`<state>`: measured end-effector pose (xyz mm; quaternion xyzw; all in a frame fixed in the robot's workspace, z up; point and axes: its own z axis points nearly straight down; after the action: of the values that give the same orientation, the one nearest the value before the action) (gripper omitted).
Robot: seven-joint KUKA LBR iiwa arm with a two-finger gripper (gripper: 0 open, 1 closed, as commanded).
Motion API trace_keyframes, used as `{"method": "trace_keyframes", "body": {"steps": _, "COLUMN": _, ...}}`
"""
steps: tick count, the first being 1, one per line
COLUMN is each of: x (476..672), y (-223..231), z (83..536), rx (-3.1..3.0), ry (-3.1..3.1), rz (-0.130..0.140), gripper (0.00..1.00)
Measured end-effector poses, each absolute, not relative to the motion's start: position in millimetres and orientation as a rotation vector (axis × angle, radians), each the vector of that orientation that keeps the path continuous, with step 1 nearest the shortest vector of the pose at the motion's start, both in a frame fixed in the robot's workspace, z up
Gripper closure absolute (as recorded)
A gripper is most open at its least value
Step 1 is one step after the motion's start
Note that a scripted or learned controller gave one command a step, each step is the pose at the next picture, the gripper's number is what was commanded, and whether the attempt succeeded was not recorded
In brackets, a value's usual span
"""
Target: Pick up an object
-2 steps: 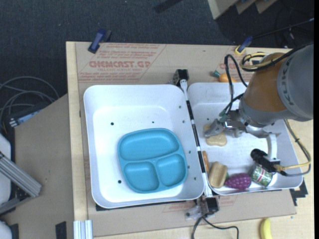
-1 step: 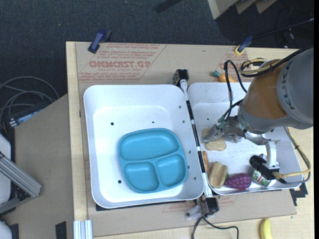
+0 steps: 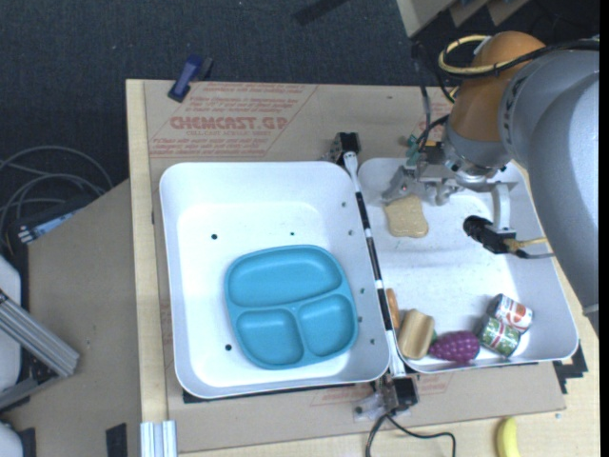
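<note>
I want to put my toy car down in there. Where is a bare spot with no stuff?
Left bin: bare white floor above the blue tray and along its left side. Right bin: bare middle, between the toast up top and the bottom row. Crowded there: bread roll, grapes, can.

We see a tray [image 3: 285, 305] in the left bin [image 3: 181, 255]; bread [image 3: 406, 219] lies far in the right bin [image 3: 542, 341], grapes [image 3: 455, 347] and can [image 3: 504, 326] near.

Bench [image 3: 152, 284] w/ two white bins [image 3: 181, 284]; blue clip [image 3: 188, 77]
</note>
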<state>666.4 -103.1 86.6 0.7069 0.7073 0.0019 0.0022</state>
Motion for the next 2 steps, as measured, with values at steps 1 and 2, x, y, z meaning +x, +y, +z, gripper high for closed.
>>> {"method": "trace_keyframes", "body": {"steps": 1, "x": 552.9, "y": -98, "z": 87, "rx": 2.221, "ry": 2.220, "rz": 0.003, "gripper": 0.00}}
{"method": "trace_keyframes", "body": {"steps": 2, "x": 542.1, "y": -96, "z": 87, "rx": 2.219, "ry": 2.216, "rz": 0.007, "gripper": 0.00}}
